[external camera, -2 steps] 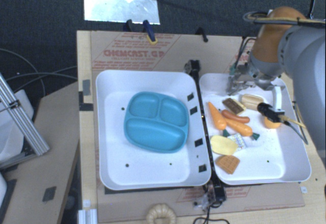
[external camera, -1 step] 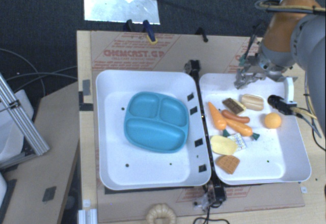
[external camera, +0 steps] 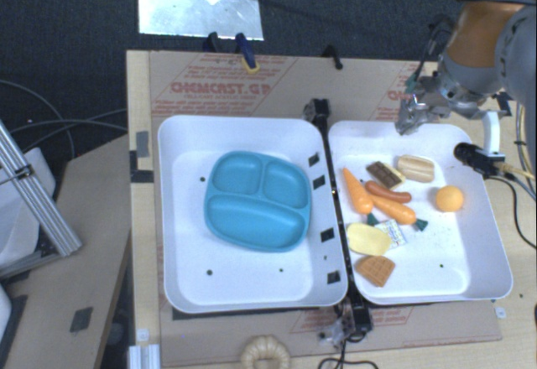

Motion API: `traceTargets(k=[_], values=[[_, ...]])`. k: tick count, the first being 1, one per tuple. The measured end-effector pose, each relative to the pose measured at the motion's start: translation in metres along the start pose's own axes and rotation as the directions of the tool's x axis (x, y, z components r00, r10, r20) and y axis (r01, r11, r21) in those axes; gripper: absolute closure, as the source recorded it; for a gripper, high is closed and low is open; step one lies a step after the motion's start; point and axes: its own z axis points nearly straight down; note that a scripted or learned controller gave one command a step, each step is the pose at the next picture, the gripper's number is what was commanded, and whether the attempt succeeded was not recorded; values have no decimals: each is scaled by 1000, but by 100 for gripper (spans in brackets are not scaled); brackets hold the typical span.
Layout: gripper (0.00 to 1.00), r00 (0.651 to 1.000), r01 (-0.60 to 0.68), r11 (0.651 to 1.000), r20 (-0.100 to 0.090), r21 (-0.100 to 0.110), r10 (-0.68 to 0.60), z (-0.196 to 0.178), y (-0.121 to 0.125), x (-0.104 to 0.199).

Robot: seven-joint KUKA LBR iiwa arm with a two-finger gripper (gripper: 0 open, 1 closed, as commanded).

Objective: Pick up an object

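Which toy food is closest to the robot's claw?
The tan bread roll. It lies nearest the far rim, just below the gripper; the carrots, orange ball and waffle lie farther down.

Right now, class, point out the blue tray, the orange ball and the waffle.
Blue tray (external camera: 252, 220): camera view, floor of its large lower compartment.
Orange ball (external camera: 449, 199): camera view, middle of its top.
Waffle (external camera: 375, 270): camera view, centre of its gridded face.

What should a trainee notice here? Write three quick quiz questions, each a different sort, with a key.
1. True or false: the blue tray lies in the left bin.
2. The orange ball lies in which bin? A left, B right.
3. Fill in: the gripper hangs over the right bin's ____ edge.

Key: 1 true; 2 B; 3 far.
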Motion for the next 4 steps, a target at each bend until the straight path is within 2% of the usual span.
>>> traceTargets(k=[1, 2, 3, 4], values=[[100, 1000, 1, 1000, 0, 0, -1, -36, 2, 0], [100, 1000, 6, 1000, -3, 3, -6, -43, -2, 53], [100, 1000, 5, 1000, -2, 7, -5, -32, -25, 92], [100, 1000, 3, 1000, -1, 6, -3, -26, -30, 108]])
